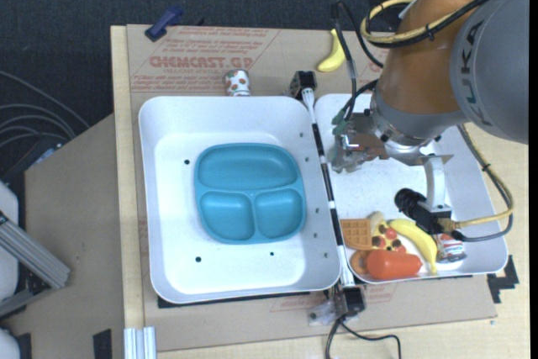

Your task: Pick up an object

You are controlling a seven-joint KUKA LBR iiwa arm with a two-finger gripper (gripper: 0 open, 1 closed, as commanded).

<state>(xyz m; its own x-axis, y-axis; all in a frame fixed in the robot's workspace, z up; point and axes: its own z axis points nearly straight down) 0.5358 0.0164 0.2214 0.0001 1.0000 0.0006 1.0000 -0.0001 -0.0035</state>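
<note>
Your gripper [346, 149] hangs over the right bin [471, 149], finger state impossible to tell; the banana [418, 238] lies at four o'clock, long axis diagonal.

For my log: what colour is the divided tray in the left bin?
Light blue tray; the camera view shows it plainly.

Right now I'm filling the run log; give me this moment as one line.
arm: over right bin | gripper: near bin's left wall, grip unclear | toy pile: right bin's near corner | blue tray: left bin
</note>
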